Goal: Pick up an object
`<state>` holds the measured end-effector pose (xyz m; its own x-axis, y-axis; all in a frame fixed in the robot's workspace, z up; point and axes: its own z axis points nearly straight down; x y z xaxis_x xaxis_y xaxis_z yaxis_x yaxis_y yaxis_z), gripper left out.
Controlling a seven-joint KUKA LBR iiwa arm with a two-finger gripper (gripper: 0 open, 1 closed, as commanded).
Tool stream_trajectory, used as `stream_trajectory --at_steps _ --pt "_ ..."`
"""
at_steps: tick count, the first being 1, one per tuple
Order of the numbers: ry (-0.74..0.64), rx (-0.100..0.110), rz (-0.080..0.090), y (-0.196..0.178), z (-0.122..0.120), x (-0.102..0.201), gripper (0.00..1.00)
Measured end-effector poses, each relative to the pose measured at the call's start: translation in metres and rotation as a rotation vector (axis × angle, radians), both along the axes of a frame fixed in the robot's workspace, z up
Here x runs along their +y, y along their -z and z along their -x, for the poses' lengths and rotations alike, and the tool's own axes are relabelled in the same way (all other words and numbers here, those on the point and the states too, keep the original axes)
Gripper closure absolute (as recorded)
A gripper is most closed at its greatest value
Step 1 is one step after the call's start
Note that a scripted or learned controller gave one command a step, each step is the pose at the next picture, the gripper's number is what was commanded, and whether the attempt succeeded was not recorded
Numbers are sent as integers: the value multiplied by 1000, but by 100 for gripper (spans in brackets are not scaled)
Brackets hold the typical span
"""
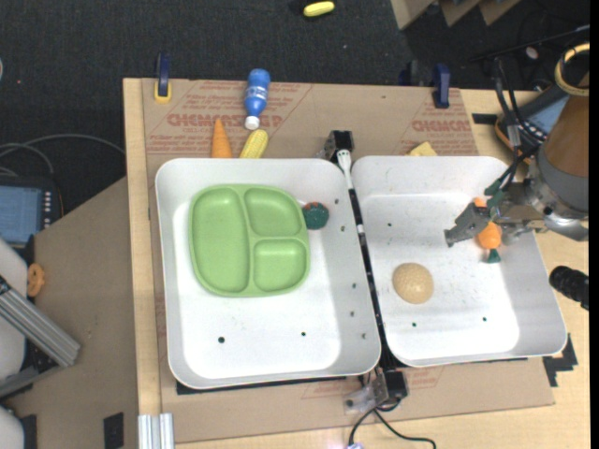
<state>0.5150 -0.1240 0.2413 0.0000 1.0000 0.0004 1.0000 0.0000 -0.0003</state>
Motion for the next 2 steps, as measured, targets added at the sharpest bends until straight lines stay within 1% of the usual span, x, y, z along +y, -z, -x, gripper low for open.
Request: stream_trajectory --at_steps 1,2 --pt "-1 10 -3 113 6 27 0" --pt "-2 -2 1 159 -29 31 0"
